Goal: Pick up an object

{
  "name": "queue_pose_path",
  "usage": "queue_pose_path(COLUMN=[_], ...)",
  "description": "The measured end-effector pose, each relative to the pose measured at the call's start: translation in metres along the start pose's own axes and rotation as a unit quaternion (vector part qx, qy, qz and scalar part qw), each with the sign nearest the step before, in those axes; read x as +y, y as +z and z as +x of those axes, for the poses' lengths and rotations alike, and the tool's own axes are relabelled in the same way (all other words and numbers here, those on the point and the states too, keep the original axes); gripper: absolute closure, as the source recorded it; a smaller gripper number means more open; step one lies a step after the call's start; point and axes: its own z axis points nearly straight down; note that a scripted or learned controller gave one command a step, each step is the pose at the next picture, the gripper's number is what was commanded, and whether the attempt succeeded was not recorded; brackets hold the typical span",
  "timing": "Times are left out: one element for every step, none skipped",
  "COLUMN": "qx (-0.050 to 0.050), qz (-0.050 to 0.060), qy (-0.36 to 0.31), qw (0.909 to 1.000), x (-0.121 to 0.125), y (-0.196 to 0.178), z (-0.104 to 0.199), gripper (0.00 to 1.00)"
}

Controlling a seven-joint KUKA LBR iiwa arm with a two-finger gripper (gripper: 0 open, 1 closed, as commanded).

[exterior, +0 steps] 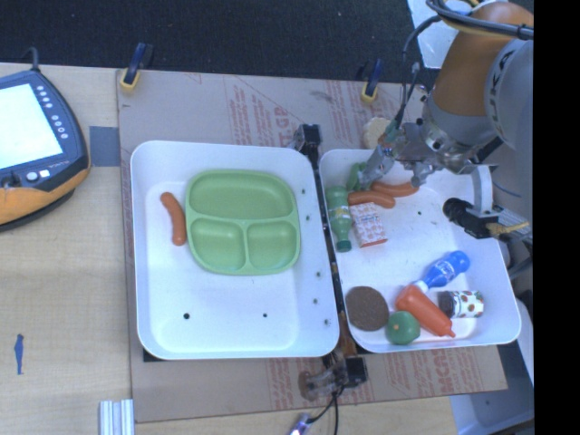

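Hand [391, 159] sits low over the far end of the right bin [504, 270], right above two hot dog sausages [385, 194]; can't tell if it's gripping anything. Green bottle [339, 214] and small red-and-white carton [368, 224] just beside them. Near end of that bin: brown disc [367, 307], green ball [402, 327], carrot [424, 310], blue bottle [445, 271]. Left bin [154, 279] has a green divided plate [243, 221] with another sausage [174, 217] beside it.

Pincer [391, 163] fingertips behind sausages [385, 194]
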Motion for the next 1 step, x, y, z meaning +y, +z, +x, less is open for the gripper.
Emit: queue_pose_path(qx=[0.0], qz=[0.002], qy=[0.001], qw=[1.0], x=[-0.0396], y=[0.078], z=[-0.0456], gripper=[0.0])
